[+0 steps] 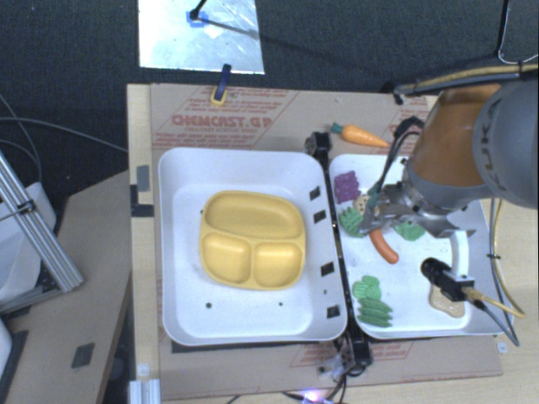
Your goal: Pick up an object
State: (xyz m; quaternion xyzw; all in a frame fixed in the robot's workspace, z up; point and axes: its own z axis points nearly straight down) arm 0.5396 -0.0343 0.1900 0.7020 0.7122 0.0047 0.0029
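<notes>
Left bin, centre of the frame: held one yellow tray with three compartments, lying flat.

Right bin, right of centre: held the loose items. A purple piece lay at its upper left corner. A green piece lay just below that, against the bin's left wall. An orange sausage lay slantwise near the middle of the bin. Two green pieces sat low in the bin, one above the other, touching. A tan piece lay at the lower right, partly under a black part of the arm.

Carrot: lay outside the bins on the cardboard, just above the right bin's upper edge.

Arm: reached in from the right, over the right bin's upper half.

Tool: hung low over the bin between the green piece and the sausage, just above the sausage's upper end. Whether its jaws stood apart or together could not be told, nor whether anything lay between them.

Table: a blue and yellow clip lay at the cardboard's top edge.
</notes>
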